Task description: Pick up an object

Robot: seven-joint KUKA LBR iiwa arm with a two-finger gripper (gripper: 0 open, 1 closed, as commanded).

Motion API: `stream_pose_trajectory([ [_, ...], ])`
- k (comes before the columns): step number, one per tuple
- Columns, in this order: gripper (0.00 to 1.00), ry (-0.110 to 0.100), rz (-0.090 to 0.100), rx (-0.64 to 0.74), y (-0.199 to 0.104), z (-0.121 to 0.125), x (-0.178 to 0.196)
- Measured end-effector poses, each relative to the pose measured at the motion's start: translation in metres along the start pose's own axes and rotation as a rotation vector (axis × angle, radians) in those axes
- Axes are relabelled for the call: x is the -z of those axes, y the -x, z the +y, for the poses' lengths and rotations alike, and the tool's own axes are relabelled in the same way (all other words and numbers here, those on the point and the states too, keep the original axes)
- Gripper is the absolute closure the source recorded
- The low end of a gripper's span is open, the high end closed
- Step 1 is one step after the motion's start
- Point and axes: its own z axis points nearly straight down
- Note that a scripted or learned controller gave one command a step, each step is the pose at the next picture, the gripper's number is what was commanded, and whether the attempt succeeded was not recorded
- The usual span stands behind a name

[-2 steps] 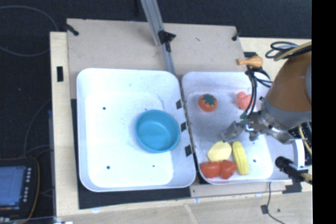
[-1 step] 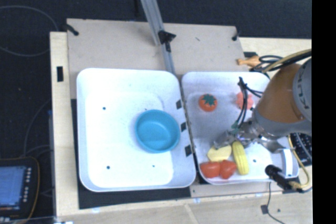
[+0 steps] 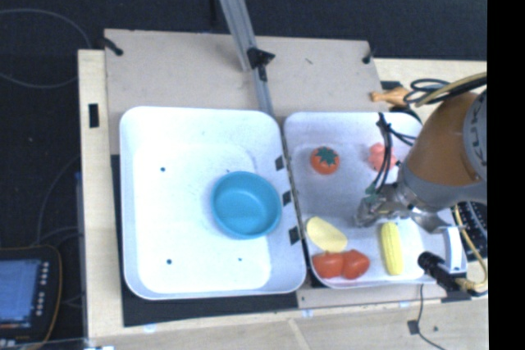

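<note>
Corn cob lies in the right bin, just beside the gripper. Can't tell how the jaws stand. Risk imo: crowded corner, so the lemon or bin wall could spoil the grab.

Bins: white. Bowl: plain blue. Tomato: red, green top. Corn cob: yellow. Lemon-like piece: pale yellow. Two-lobed item: red. Surface: tan. Arm band: orange.
</note>
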Motion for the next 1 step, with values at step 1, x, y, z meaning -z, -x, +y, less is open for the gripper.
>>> stream_pose_trajectory([
  [1,1.0,0.0,-0.001,-0.002,0.007,-0.0012,0.0458],
])
